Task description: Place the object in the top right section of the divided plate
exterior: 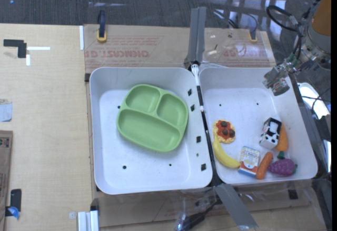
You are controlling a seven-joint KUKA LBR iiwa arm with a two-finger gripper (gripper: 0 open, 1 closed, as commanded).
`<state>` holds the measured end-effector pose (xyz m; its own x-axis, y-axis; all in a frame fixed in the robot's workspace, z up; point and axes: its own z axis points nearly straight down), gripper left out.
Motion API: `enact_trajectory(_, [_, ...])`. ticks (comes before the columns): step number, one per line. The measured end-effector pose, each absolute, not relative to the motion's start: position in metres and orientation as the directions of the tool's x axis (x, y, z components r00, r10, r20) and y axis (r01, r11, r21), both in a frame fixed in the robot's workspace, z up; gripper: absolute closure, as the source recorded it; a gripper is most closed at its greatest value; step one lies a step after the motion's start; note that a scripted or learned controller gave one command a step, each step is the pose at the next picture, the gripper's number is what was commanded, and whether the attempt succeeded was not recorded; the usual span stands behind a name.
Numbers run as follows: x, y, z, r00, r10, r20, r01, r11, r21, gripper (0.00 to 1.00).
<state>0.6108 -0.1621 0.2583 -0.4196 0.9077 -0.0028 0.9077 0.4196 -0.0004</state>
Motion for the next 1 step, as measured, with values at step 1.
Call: enact_trajectory(1, [0.6372,-0.0642,0.2379,-0.297,0.955,-0.001,0.955,0.297,-0.001,1.00])
